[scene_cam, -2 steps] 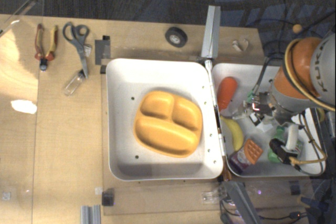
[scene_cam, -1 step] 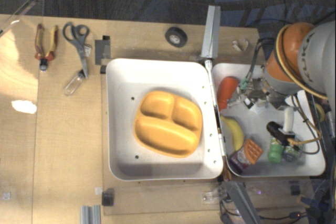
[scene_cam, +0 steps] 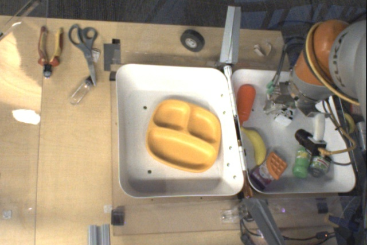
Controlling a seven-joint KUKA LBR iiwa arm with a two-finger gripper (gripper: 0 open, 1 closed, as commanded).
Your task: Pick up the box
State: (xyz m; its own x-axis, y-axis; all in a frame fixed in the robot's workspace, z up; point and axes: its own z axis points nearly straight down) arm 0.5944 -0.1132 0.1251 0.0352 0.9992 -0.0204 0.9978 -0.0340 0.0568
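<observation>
A small orange box [scene_cam: 277, 164] with a grid pattern lies near the front of the right bin [scene_cam: 344, 185], resting partly on a purple packet [scene_cam: 260, 177]. My gripper [scene_cam: 280, 102] hangs over the back half of that bin, well behind the box and apart from it. Nothing shows held in the gripper. A small white piece [scene_cam: 284, 118] sits just below the gripper.
In the right bin, a red-orange carrot [scene_cam: 246, 101] and a banana [scene_cam: 256, 145] lie along the left wall; a green bottle [scene_cam: 301, 162] and a can [scene_cam: 319, 165] stand right of the box. A large yellow bread-like lump [scene_cam: 184, 134] sits in the left bin [scene_cam: 132, 123]. Scissors [scene_cam: 87, 49] and pliers [scene_cam: 49, 50] lie on the bench.
</observation>
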